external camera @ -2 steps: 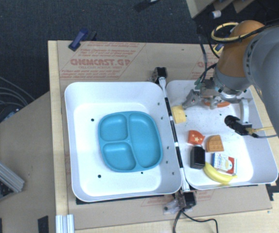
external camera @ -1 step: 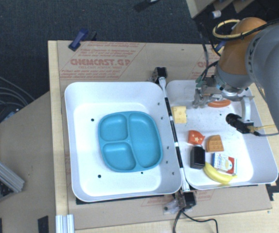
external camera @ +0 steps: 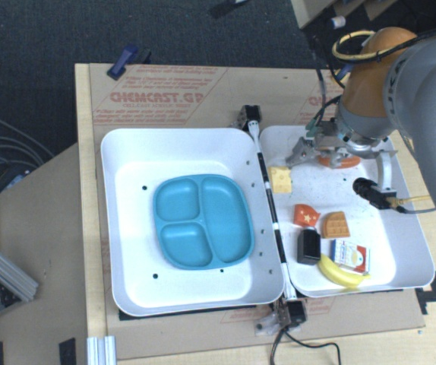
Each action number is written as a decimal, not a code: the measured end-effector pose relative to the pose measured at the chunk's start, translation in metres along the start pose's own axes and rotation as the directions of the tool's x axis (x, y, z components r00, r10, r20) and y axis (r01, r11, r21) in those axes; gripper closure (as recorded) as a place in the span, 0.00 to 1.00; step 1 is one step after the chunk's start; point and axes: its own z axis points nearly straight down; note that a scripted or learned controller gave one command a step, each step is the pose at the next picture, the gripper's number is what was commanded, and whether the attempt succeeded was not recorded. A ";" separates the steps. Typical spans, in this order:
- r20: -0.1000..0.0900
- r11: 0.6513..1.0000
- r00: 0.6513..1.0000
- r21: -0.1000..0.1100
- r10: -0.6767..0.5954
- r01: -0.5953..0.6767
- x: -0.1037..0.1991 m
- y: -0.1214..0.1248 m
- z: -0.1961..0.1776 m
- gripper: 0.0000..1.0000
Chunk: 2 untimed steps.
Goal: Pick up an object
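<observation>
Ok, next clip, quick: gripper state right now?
Gripper: low at the far end of the right bin, over something orange-red; open or shut cannot be told.

Both white bins [external camera: 119, 204] are looking like smooth, slightly glossy plastic, and the blue divided plate [external camera: 201, 220] is looking like matt plastic. The bench [external camera: 96, 112] is showing printed brown cardboard, and the banana [external camera: 338, 273] is looking waxy-smooth.

Open floor [external camera: 370, 226] between 2 object clusters
</observation>
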 end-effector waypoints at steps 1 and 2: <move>-0.003 1.000 1.000 0.003 0.001 -0.001 0.011 0.020 0.021 0.00; -0.001 1.000 1.000 0.000 0.000 0.000 0.011 0.021 0.010 1.00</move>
